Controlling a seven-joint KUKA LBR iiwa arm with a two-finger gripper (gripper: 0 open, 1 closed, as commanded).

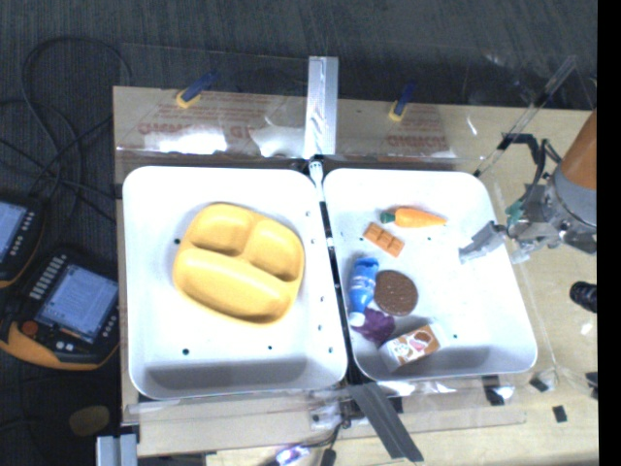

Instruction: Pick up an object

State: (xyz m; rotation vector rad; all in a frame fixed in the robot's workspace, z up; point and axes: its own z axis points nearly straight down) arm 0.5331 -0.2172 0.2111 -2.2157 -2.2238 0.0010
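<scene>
Nearest the camera, in the right bin [505,289], a small printed packet [411,345] lies by the front wall, with a purple object [374,325] just beside it. Behind these rest a brown disc [395,292] and a blue-and-white bottle [362,284], the two touching or nearly so. Farther back sit an orange block [383,239] and a toy carrot [418,217], near each other. The left bin [146,260] holds a large yellow divided tray [239,261], lying tilted. At the right bin's right rim, the gripper [482,244] hangs over the bin's edge, well apart from every object; whether its fingers are apart or together cannot be told, and nothing shows between them. At the far edge of the surface [543,124], two clips, one yellow-and-blue [195,89] and one similar [402,104], sit on clear sheeting.
</scene>
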